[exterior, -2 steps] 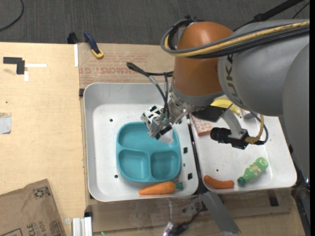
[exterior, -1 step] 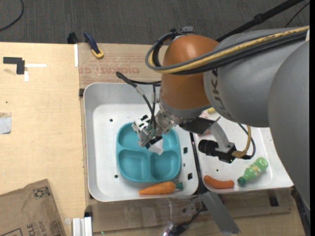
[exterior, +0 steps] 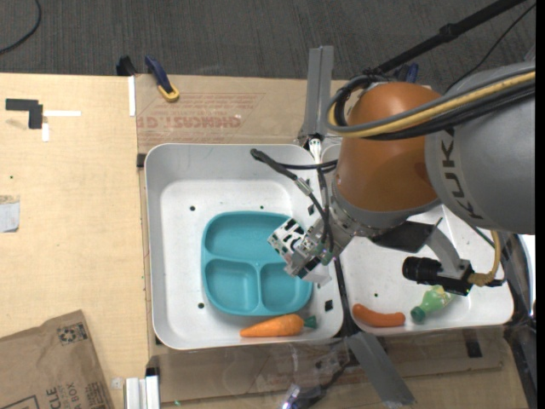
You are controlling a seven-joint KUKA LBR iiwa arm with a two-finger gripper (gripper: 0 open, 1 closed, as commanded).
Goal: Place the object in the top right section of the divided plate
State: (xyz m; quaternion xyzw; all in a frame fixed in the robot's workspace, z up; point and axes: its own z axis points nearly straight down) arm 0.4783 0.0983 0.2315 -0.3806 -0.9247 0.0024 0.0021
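Arm (exterior: 400, 152) high; gripper (exterior: 300, 252) over divided plate (exterior: 247, 267) right edge.

Dark grey carpet floor (exterior: 170, 15) across the top of the frame, with a thin black cable (exterior: 25, 15) curling at upper left. Below it, a pale wooden bench top (exterior: 68, 228) filling the left side. Brown cardboard sheet (exterior: 213, 113) at upper centre, printed in red. Cardboard box corner (exterior: 47, 365) at lower left.
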